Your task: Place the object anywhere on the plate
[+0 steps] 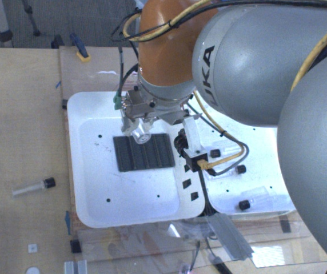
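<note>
A dark grey ribbed plate (pixel 144 152) lies flat in the left white bin (pixel 89 124), near its middle. My gripper (pixel 140 132) hangs under the orange wrist band, right over the plate's far edge; a small shiny round part shows at its lower end. The arm's bulk hides most of it. In the right bin (pixel 266 153), two clear tubes with black caps lie, one (pixel 227 153) near the middle and one (pixel 257 199) by the front edge. I cannot see any object in the gripper.
Another clear tube with a black cap (pixel 33 186) rests on the wooden bench left of the bins. A yellow and black cable (pixel 220 161) loops over the right bin. Small black squares (pixel 190 189) mark the divider between the bins.
</note>
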Controlling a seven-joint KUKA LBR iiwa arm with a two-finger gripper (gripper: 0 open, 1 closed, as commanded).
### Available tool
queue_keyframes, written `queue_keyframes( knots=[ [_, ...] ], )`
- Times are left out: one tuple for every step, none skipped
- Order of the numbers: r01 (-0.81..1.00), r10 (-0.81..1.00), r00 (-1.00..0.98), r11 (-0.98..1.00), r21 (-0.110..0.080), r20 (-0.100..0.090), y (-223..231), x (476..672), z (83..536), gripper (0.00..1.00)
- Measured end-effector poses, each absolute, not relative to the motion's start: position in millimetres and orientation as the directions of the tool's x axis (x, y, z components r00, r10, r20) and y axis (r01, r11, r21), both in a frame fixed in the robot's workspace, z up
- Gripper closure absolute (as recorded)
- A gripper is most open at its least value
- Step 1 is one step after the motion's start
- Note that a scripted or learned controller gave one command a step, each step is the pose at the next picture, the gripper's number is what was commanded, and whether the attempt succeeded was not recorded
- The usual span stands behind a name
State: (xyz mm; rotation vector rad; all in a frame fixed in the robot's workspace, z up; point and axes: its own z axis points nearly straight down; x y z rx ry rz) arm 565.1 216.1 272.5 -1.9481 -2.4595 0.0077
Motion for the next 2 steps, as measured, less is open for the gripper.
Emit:
queue_keyframes(
  knots=[
    [0.986, 0.986, -0.169, 0.169, -0.005, 0.0, 217.4, 513.9, 267.1, 1.0],
    [1.0, 1.0, 0.026, -0.026, 0.0, -0.001, 151.7, 623.9, 286.8, 1.0]
  ],
)
